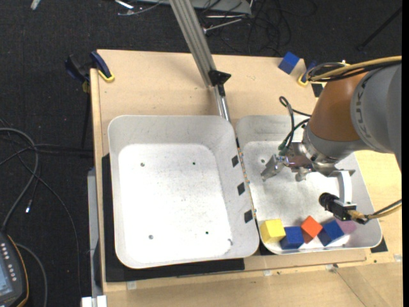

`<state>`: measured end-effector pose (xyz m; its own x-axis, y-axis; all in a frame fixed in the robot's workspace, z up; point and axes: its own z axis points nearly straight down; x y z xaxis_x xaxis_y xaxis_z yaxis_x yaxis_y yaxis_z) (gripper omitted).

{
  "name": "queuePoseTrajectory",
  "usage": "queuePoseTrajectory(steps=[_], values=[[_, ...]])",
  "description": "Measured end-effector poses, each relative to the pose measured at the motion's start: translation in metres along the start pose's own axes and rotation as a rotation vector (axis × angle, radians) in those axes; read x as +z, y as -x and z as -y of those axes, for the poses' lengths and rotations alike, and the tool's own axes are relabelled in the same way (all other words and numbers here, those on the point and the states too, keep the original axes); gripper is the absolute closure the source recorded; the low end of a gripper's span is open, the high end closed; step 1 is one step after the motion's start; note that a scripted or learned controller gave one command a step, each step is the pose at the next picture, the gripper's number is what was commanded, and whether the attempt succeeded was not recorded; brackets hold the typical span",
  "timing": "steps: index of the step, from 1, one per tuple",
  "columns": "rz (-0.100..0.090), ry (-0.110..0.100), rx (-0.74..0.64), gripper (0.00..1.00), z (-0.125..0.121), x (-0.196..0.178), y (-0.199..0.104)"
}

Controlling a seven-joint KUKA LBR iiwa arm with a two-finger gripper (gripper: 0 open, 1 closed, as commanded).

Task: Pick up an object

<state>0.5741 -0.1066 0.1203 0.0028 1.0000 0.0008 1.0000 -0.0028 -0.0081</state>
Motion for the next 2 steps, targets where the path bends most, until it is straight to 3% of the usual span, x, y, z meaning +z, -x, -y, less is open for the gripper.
queuePoseTrajectory(steps=[1,2], values=[[0.001,0.005,0.0,0.0,0.05,-0.009,0.002],[0.001,0.009,0.0,0.0,0.084,0.027,0.002]])
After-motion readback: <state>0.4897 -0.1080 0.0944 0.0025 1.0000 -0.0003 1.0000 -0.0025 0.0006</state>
